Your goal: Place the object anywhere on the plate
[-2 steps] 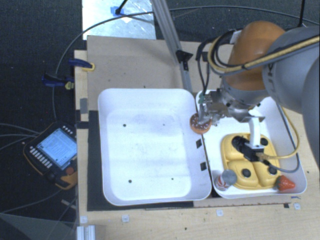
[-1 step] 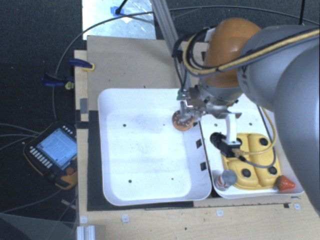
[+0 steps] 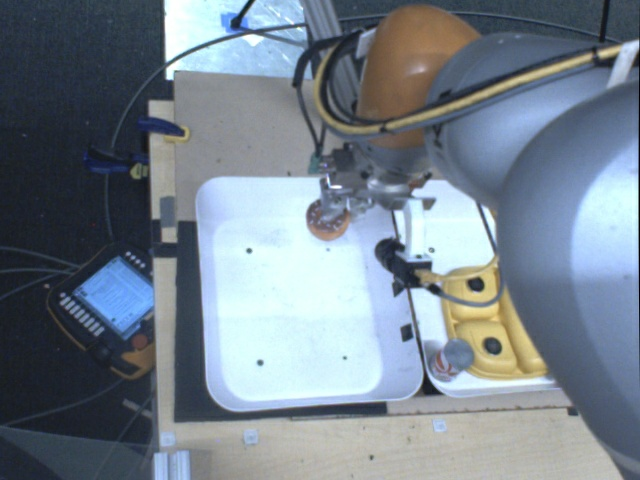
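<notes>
Overhead slanted view of a brown desk (image 3: 240, 128) bearing two shallow white bins side by side. The grey arm (image 3: 540, 148), with its orange band (image 3: 410, 58) above the wrist, enters from 3 o'clock and reaches over the divide between the bins. Its hand (image 3: 335, 203) hangs over the upper edge of the left bin (image 3: 290, 368), at about 12 o'clock of that bin. A small round brown object (image 3: 327, 221), possibly a doughnut-like toy, sits directly under the hand and touches its lower end; whether the hand is clenched on it or released cannot be told from this angle. The right bin (image 3: 470, 383), partly hidden by the arm, contains a yellow tray-like plate (image 3: 480, 318) with dark spots on its surface and, just beside it at its 7 o'clock, a small grey-capped item (image 3: 455, 356). The brown object lies well apart from the yellow plate, in the other bin. Off the desk at 9 o'clock lies a handheld control pendant (image 3: 108, 303) with a lit screen. Blue clamps (image 3: 150, 128) grip the desk's left edge near 10 o'clock.
</notes>
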Tool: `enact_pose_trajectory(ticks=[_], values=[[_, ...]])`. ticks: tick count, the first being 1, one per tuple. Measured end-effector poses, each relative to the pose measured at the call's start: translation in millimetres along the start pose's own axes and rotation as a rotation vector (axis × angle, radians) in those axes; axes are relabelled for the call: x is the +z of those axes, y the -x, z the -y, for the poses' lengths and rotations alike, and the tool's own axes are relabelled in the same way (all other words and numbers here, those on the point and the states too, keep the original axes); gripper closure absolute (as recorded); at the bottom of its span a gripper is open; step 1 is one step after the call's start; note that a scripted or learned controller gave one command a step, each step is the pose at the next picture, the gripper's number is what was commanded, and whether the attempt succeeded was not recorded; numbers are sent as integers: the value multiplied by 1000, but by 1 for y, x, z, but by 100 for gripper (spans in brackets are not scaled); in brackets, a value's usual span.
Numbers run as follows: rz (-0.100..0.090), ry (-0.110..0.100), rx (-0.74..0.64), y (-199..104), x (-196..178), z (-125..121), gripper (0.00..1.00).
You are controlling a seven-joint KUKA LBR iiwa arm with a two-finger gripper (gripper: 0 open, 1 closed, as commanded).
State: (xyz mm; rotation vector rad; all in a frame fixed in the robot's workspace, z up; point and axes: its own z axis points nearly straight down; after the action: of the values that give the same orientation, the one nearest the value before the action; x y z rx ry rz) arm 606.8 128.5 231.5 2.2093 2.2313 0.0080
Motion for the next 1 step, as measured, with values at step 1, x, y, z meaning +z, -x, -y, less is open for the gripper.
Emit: enact_pose_trajectory(ticks=[1], values=[[0,-3,0,-51,11,-11,100]])
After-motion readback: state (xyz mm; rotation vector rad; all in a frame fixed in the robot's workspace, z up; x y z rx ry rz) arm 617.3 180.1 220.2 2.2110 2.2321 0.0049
